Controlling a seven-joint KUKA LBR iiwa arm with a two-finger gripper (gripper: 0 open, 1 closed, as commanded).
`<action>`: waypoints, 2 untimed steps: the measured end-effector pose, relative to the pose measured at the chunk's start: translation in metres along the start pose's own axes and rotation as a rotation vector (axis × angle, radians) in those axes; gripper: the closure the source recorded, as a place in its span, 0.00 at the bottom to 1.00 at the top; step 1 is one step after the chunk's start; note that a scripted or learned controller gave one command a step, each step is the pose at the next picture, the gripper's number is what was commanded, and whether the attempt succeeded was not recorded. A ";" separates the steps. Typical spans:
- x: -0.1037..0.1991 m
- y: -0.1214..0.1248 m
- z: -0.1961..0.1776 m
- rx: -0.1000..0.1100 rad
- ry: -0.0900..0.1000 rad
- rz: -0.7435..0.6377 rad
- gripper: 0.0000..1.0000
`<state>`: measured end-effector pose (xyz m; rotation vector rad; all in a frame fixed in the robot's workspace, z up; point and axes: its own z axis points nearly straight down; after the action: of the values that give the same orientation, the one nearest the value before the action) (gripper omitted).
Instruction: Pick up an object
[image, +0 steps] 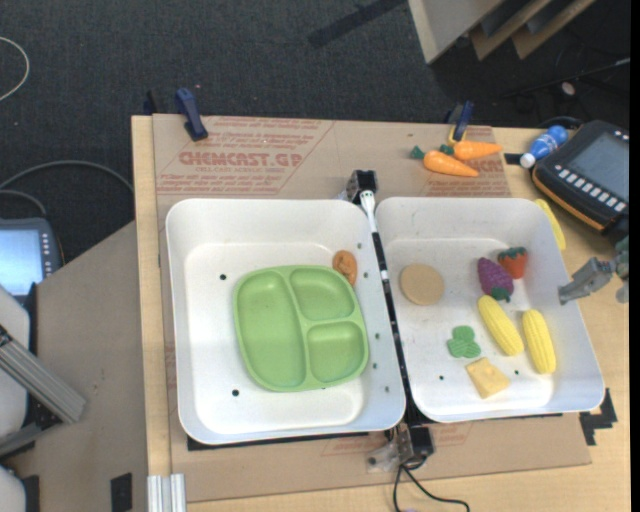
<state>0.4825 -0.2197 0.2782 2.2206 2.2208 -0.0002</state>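
White plastic bins sit side by side on the bench: the left bin (190, 250) carries a green tray (298, 327) with a small orange-brown piece (345, 265) just off its upper right corner, and the right bin (440, 215) carries the toy food from which one piece is to be picked. The gripper (580, 284) enters at the right bin's right rim, grey, seen side-on and partly cut off by the picture's edge; nothing shows between its tips, and how far its jaws stand apart cannot be told. By this reading the step in hand is the approach, with no grasp made yet. The nearest candidates are two corn cobs: corn A (538, 341), closest to the gripper, and corn B (500, 325) just beside it on the left. Both lie flat with the long axis running from upper left to lower right, corn A the nearer to vertical in the picture; which end is the tip cannot be told. Above them lie purple grapes (494, 277), touching or nearly touching a strawberry (513, 261); further left are a tan disc (422, 284), a green sprig (462, 343) and a cheese wedge (487, 378). The next move probably calls for travel left and down over corn A, with the closing line set across its short axis, and a descent that keeps clear of corn B, since the gap between the cobs is narrow. Outside the bins, carrots (455, 160) lie on the board behind.
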 end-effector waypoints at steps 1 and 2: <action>0.002 -0.004 0.048 0.005 0.003 0.001 0.00; 0.001 -0.002 0.034 -0.003 -0.002 0.000 1.00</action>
<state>0.4802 -0.2190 0.2442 2.2184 2.2182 0.0016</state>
